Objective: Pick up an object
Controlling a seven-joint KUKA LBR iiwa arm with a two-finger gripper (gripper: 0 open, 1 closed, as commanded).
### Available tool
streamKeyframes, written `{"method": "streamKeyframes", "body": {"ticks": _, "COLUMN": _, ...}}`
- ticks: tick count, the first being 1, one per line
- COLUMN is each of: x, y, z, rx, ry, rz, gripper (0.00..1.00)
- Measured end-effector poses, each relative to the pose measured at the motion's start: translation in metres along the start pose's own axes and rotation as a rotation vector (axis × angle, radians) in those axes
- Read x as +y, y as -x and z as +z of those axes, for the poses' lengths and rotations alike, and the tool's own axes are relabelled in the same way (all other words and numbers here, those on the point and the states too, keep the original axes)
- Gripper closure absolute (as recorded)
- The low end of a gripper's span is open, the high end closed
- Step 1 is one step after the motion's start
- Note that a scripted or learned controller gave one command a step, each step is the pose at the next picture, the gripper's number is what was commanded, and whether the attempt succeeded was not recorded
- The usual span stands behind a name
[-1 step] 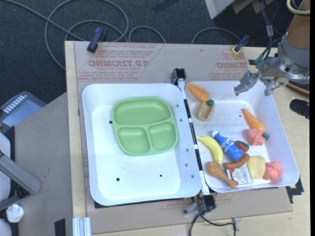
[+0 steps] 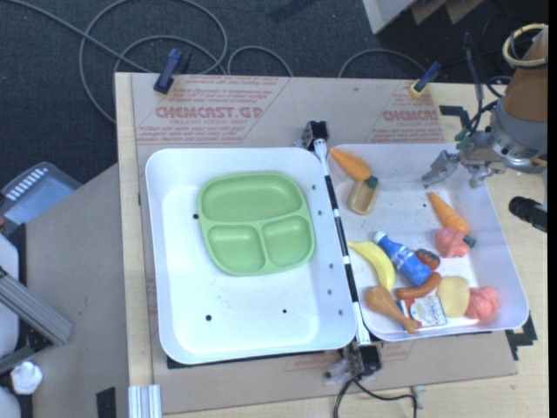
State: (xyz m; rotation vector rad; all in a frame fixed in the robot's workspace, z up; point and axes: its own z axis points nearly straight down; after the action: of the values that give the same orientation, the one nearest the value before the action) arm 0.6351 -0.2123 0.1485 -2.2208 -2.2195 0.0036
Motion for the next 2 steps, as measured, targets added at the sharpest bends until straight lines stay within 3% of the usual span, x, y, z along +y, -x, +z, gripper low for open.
{"method": "streamKeyframes", "body": {"ticks": 1, "x": -0.027, "y": 0.004, "z": 0.058, "rx": 0.007, "ry": -0.001, "rz": -0.003, "gripper": 0.00}}
{"method": "streamKeyframes", "body": {"ticks": 2, "x": -0.046, "y": 0.003, "z": 0.064, "rx": 0.006, "ry": 0.002, "rz": -0.003, "gripper": 0.00}}
